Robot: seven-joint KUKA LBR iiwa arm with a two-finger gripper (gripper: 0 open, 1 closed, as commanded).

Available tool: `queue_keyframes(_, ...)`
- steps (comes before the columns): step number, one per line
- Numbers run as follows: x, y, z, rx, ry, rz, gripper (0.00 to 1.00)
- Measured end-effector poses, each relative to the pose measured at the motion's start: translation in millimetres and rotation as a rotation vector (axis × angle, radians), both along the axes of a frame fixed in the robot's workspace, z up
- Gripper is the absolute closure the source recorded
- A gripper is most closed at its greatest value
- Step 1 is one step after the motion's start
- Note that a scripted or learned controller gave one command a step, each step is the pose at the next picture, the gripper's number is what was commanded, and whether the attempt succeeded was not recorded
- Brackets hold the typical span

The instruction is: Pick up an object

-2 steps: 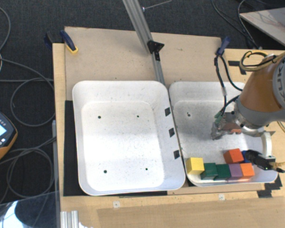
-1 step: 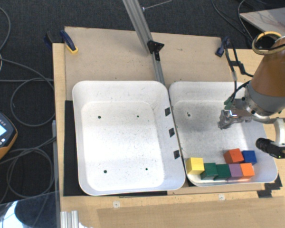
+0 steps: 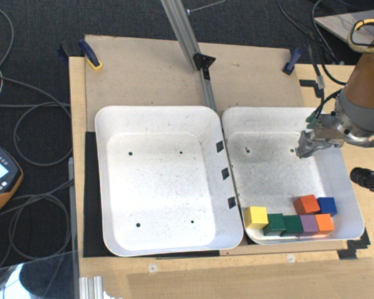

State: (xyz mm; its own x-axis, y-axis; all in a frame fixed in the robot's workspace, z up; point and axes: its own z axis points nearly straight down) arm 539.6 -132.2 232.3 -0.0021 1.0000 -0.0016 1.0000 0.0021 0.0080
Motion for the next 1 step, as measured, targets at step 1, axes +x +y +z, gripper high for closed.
queue_keyframes(1, 22.6, 55.6, -5.4, 0.003, 0.005, 0.006, 1.00)
